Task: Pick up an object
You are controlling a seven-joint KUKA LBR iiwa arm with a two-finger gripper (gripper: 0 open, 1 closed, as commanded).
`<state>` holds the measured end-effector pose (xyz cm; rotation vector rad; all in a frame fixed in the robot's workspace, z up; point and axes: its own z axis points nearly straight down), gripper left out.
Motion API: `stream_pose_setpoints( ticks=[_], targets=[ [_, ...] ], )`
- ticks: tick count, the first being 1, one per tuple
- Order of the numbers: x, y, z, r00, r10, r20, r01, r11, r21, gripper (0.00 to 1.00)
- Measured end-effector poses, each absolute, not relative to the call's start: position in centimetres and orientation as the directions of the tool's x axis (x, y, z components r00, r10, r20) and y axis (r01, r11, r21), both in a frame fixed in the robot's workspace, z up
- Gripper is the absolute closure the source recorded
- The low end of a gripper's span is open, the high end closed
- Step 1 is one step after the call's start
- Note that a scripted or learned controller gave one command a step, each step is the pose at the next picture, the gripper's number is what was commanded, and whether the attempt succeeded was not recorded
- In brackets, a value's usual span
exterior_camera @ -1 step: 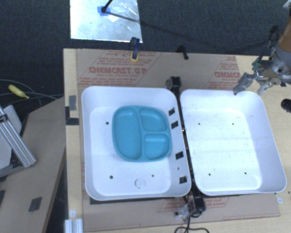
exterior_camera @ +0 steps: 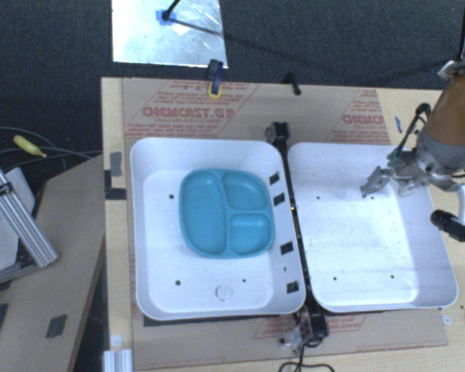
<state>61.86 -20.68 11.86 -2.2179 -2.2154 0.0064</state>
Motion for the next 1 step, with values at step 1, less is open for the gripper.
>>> stream_pose_setpoints(
  ticks=[1],
  targets=[
    [57.39, -20.64, 8.22, 0.000, 1.000, 0.001, 1.000, 0.000, -0.004, 0.00]
  ],
)
